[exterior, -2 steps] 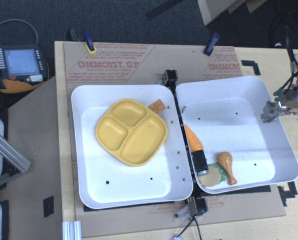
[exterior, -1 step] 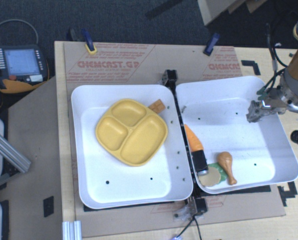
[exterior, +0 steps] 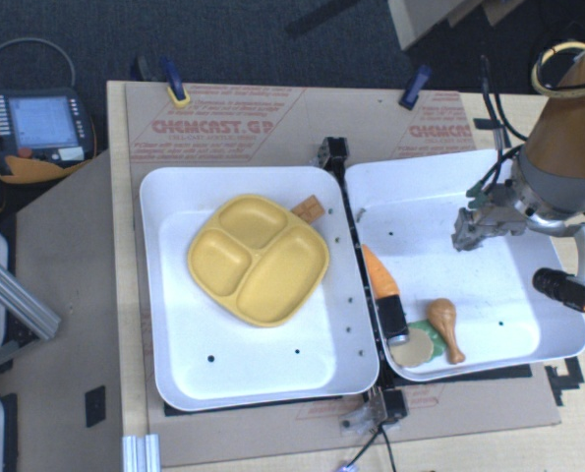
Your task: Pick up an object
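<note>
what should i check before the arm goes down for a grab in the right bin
1. Gripper is over the right bin: ok.
2. Something lies right under the gripper: not ok, only bare white floor shows there.
3. Targets are in the bin: ok, a carrot, a black block, a green disc and a drumstick sit at its near left corner.
4. Targets are apart: not ok, they crowd together.
5. Whether the gripper is open: cannot tell.
6. Yellow plate is out of the way in the left bin: ok.
</note>
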`<move>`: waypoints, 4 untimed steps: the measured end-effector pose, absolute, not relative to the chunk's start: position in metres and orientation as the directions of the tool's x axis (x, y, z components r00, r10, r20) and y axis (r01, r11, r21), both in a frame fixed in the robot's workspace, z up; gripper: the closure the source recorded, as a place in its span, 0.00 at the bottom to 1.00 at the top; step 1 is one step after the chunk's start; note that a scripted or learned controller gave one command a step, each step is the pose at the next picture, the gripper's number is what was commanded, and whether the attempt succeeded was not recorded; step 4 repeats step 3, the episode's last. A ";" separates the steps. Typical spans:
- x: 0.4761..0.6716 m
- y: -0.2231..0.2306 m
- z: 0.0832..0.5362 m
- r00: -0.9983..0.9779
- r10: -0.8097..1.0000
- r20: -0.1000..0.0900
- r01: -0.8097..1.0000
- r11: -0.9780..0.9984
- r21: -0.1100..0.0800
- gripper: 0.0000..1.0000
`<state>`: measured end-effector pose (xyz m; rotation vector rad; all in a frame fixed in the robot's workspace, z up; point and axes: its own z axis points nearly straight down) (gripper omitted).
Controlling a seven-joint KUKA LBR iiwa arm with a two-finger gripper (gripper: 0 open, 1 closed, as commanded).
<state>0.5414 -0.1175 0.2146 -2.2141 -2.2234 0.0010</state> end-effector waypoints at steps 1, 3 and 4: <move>0.538 -0.063 0.225 -0.001 1.000 0.001 1.000 0.001 -0.002 1.00; 0.517 0.051 0.221 -0.006 1.000 0.002 1.000 0.006 -0.004 1.00; 0.517 0.051 0.221 -0.006 1.000 0.002 1.000 0.006 -0.004 1.00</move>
